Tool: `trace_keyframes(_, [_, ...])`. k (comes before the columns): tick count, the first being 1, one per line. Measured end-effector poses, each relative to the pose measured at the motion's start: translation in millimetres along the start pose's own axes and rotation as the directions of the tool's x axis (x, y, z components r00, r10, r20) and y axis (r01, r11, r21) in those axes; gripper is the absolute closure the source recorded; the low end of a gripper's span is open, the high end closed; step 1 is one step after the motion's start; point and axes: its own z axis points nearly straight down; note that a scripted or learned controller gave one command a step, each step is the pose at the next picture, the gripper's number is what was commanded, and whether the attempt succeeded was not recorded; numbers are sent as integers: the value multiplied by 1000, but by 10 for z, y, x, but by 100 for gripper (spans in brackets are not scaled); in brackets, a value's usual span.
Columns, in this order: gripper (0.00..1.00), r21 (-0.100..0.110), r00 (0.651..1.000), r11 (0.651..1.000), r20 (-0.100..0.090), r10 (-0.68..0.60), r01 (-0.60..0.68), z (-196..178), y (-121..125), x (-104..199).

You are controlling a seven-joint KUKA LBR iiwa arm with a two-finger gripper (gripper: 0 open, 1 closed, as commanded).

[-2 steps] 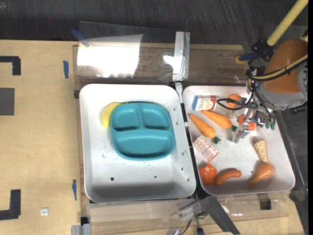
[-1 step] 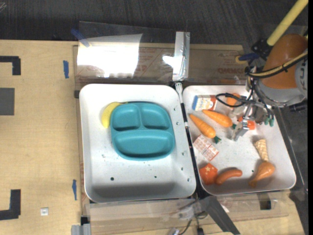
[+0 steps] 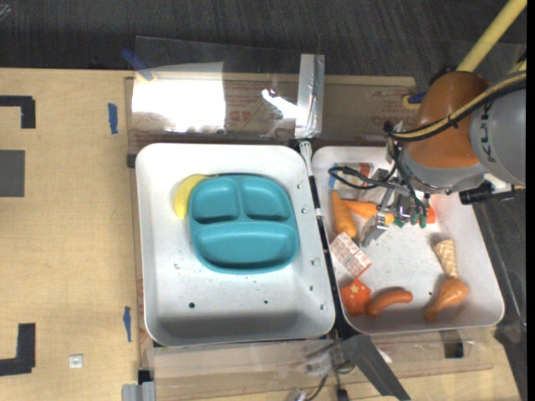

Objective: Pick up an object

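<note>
A: Camera view: which objects are seen in the right bin [image 3: 483,249]?

B: An orange carrot-shaped piece [image 3: 343,213] is found at its left side, with a white and red packet [image 3: 350,255] just below it. A red-orange block [image 3: 355,296] and a sausage [image 3: 389,300] are laid along the near edge, touching or nearly so. A tan bread piece [image 3: 446,256] and a brown drumstick-like item [image 3: 445,298] are placed toward the right.

A: And the claw [image 3: 378,224]?

B: It is lowered into the right bin, just beside the carrot piece and above the packet. Whether its fingers are apart or together cannot be told; nothing is seen between them.

A: What is held by the left bin [image 3: 159,249]?

B: A teal divided plate [image 3: 243,221] is seen there, with a yellow item [image 3: 184,195] partly tucked under its left edge. Both bins are carried by the desk [image 3: 58,224].
</note>
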Motion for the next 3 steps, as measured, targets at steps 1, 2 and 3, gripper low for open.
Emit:
trace_keyframes(1, [0,2,1000,1000,1,-2,2,-6,83,216])
trace_keyframes(2, [100,1,1000,1000,17,-4,4,-148,96,172])
trace_keyframes(3, [100,-3,1000,1000,5,3,-3,-1136,807,249])
